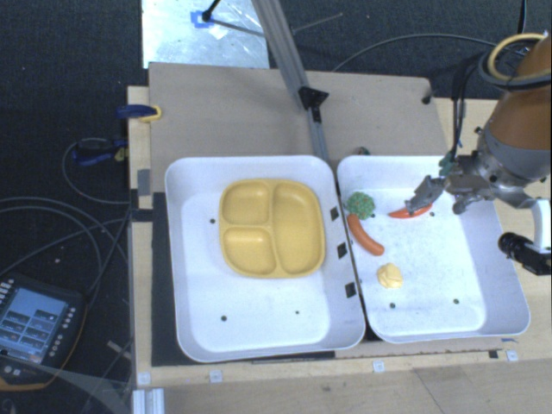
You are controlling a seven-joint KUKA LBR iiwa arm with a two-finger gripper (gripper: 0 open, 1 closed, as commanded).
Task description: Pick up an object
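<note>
The gripper hangs just over the red pepper in the right bin; whether it is open or closed, I cannot tell. To grasp well, it should centre over the pepper and straddle its narrow width before closing.

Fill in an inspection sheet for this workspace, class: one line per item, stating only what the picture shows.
Surface: brown bench bearing two shallow white plastic bins, left bin and right bin, side by side.
Job's things: in the right bin, a small green broccoli piece, an orange sausage-shaped toy, a pale yellow lump and a thin red chilli-shaped item.
Clutter: yellow three-compartment plastic tray in the left bin.
Grippers: grey two-finger gripper over the red item; grasp not discernible.
Cables: black cables on the floor, left.
Surroundings: dark carpet; handheld control pendant lower left.
</note>
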